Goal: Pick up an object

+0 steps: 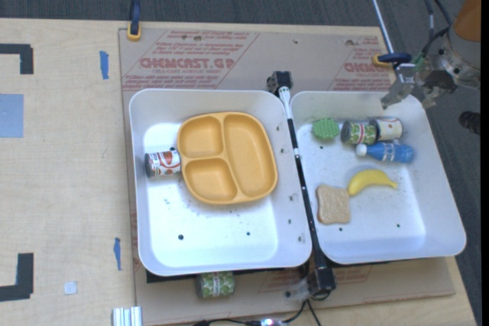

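The gripper (412, 85) is seen above the right bin's (439, 221) far right corner; its state cannot be told. A banana (371, 181), bread slice (333, 204), blue bottle (388, 153) and can (359, 133) are contained there.

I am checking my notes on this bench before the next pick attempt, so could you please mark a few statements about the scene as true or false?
1. The yellow divided plate lies in the left bin. True.
2. The banana lies in the left bin. False: it lies in the right bin.
3. The slice of bread sits on the plate. False: it lies on the right bin's floor.
4. A red can lies beside the plate's left edge. True.
5. The gripper is above the right bin's far right corner. True.
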### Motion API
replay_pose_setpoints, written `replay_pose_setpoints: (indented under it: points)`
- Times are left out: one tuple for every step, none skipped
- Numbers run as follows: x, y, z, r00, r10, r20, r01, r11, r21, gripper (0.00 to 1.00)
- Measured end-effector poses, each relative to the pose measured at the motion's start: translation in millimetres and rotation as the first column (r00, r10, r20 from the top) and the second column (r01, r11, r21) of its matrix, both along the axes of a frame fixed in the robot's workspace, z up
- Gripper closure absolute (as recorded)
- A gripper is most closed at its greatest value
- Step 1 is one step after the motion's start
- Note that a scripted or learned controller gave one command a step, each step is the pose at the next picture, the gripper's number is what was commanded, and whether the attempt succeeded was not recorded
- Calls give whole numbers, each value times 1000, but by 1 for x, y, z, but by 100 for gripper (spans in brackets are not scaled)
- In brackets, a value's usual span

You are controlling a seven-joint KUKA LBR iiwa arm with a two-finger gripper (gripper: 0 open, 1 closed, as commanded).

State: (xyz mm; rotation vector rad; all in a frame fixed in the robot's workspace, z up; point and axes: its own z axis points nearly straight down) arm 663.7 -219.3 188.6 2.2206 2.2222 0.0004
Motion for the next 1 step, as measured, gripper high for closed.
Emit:
replay_pose_setpoints:
  points:
    - [-55, 2, -93, 1000, 5, 2, -5, 1000, 9, 0]
